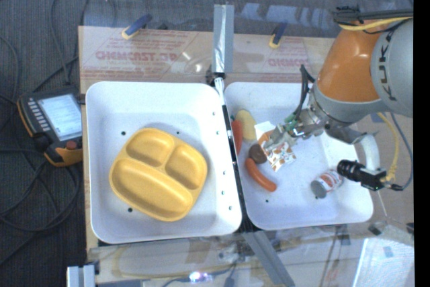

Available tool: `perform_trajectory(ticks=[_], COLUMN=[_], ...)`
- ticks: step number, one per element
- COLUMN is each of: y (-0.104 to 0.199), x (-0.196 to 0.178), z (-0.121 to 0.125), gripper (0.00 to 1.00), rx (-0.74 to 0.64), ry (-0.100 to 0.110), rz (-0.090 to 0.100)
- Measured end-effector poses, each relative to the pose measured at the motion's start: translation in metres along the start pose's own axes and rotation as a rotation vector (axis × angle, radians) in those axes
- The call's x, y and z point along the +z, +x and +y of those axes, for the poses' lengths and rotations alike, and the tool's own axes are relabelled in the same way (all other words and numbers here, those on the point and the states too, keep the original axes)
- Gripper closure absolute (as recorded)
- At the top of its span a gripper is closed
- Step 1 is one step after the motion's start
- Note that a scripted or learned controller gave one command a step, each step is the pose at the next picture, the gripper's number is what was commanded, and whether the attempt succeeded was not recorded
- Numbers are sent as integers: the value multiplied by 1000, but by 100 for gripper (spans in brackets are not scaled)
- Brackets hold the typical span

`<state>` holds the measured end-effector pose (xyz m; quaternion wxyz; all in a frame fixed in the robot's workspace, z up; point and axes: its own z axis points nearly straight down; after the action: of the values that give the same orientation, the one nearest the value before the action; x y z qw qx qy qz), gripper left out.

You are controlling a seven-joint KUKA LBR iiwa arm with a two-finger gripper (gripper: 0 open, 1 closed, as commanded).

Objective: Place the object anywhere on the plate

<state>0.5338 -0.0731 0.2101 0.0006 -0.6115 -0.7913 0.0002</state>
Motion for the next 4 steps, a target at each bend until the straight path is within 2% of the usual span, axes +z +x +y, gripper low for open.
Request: perform_trajectory(ticks=[1, 2, 3, 4], y=[94, 94, 94, 92], x=[21, 27, 18, 27], z=[46, 43, 44, 65], gripper=[100, 0, 100, 100], rx=[-273, -272, -271, -315], ry=[-13, 0, 0, 1], rz=[-5, -1, -1, -3])
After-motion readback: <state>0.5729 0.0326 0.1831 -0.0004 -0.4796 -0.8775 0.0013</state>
